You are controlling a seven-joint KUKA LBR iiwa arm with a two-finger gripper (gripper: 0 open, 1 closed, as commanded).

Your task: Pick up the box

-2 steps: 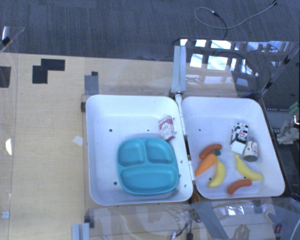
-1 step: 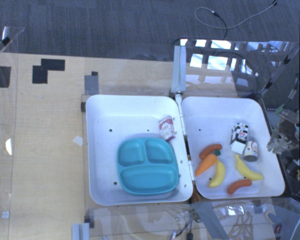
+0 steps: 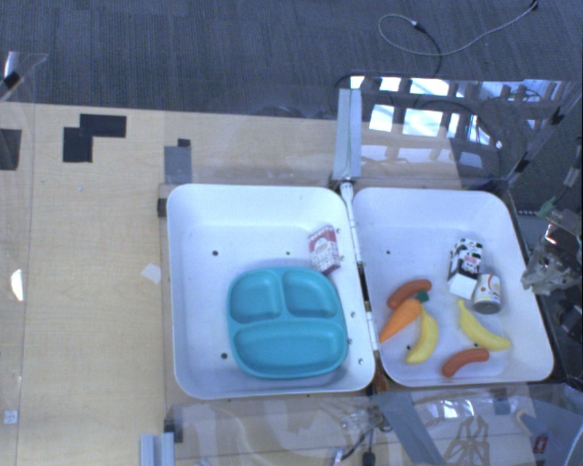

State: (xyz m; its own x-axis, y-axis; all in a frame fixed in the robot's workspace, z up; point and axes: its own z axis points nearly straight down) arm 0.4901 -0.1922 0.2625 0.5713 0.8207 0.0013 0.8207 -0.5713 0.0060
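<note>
You have the whole pick left to do: the small red-and-white cardboard box (image 3: 323,248) lies untouched in the left white bin (image 3: 196,273), against its right wall beside the teal divided plate (image 3: 287,323) (the gripper (image 3: 549,264), grip unreadable, sits well apart).

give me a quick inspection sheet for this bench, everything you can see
surface: pale wood bench bearing two white bins, left bin and right bin
job's things: small red and white box at left bin's right wall, beside teal divided plate
clutter: right bin holds cow-print carton, small can, carrot, two bananas, two sausages
grippers: nothing seen
cables: thin cable looped on dark floor
surroundings: black markers on bench, clear panels behind right bin
</note>
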